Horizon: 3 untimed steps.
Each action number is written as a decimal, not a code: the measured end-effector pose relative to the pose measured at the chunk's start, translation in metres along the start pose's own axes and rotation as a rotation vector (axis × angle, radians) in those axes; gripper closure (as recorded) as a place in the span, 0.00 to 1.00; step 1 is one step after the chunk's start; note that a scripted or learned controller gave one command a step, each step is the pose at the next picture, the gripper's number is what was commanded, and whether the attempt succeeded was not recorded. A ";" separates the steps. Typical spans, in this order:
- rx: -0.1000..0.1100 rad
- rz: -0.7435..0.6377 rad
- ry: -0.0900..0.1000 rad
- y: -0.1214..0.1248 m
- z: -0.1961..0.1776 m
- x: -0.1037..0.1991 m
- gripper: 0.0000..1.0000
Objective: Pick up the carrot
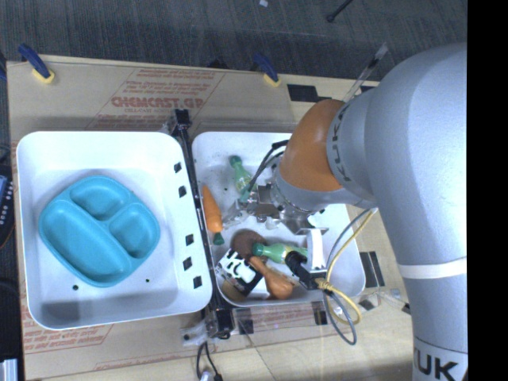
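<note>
From the camera above the bench, the arm's grey body (417, 173) and orange band (317, 153) cover much of the right bin (214, 145), hiding its right half and back corner. The gripper (254, 201) sits low over the middle of that bin, but its metal parts blur into the clutter, so I cannot tell how the hand stands or whether it grips anything.

The carrot (211, 213) lies along the right bin's left wall, lengthwise, just left of the gripper and seemingly apart from it. Nothing rests on top of it.

Behind the gripper, a small green bottle (238, 173) is partly covered by the wrist. Toward the near end of the bin lie a brown round thing (244, 240), a second green bottle (278, 252), a black-and-white item (232, 266) and a tan wooden piece (274, 280), crowded together and touching; their exact shapes are hard to make out. Yellow and white cables (345, 300) loop over the bin's near right corner.

The left bin (32, 157) holds one blue divided tray (99, 227) with three compartments. There are two bins, two green bottles and one carrot. Two blue clamps (36, 62) grip the far edge of the cardboard-covered bench (151, 94).
</note>
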<state>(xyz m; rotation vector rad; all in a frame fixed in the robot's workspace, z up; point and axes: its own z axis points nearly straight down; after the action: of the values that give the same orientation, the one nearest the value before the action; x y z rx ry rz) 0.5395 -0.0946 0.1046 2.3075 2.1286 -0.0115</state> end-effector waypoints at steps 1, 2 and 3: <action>0.000 0.148 0.005 -0.012 0.010 -0.002 0.00; 0.008 0.734 0.009 0.028 0.013 -0.001 0.00; 0.006 0.812 0.016 -0.031 -0.090 0.074 0.00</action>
<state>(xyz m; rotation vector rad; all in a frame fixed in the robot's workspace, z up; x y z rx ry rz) 0.5148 -0.0181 0.1945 2.9723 1.0489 0.0021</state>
